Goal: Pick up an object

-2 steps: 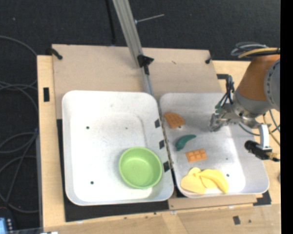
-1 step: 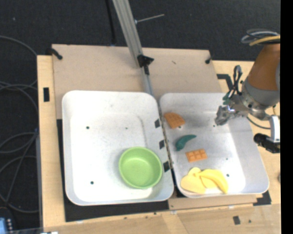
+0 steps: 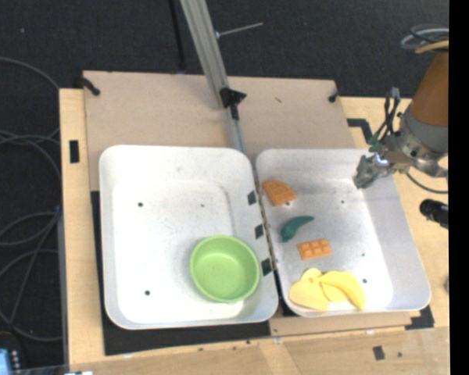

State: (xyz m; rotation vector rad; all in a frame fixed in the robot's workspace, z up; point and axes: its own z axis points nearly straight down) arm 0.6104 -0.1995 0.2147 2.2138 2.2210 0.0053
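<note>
Over the tan tabletop [image 3: 180,108] on dark floor, the end effector [image 3: 365,172], grip state unclear, hangs; a teal piece [image 3: 295,226] lying left of it slants up-right.

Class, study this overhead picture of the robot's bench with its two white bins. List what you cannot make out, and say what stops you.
1. The hand: small and dark in the camera view, over the right bin's upper right corner; its fingertips blur together.
2. The arm: cut off by the view's right side, so its base is hidden.
3. The yellow object: a soft lump in the right bin, too blurred to identify.
4. The teal piece: too small to name.
</note>
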